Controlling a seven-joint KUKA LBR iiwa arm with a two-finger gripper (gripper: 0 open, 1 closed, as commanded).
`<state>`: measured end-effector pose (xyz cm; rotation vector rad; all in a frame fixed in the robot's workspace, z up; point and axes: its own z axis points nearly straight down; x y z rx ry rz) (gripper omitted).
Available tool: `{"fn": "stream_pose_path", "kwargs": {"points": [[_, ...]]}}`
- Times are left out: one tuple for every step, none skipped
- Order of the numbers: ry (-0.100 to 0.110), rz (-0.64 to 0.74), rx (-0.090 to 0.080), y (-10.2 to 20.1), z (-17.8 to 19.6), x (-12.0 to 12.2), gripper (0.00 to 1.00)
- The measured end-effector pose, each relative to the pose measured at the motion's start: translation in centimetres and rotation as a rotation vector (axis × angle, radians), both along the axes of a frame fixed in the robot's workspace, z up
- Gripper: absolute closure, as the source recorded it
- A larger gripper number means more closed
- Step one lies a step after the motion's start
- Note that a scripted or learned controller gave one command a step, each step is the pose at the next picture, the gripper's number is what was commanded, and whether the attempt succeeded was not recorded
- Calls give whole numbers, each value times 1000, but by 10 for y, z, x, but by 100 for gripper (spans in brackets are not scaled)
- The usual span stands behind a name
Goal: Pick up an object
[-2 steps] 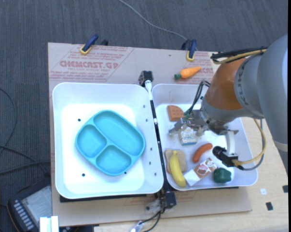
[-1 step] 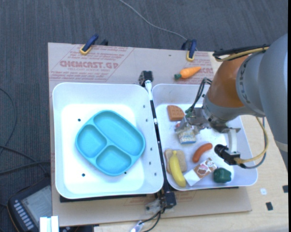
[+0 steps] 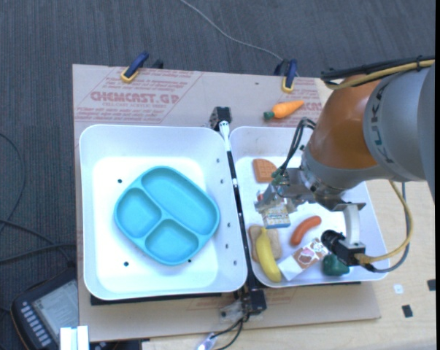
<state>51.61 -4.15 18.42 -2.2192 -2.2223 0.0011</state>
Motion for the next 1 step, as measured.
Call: {"fn": "stream_pose_path", "kwargs": {"points": [[1, 0, 0, 0, 9, 0, 100]]}}
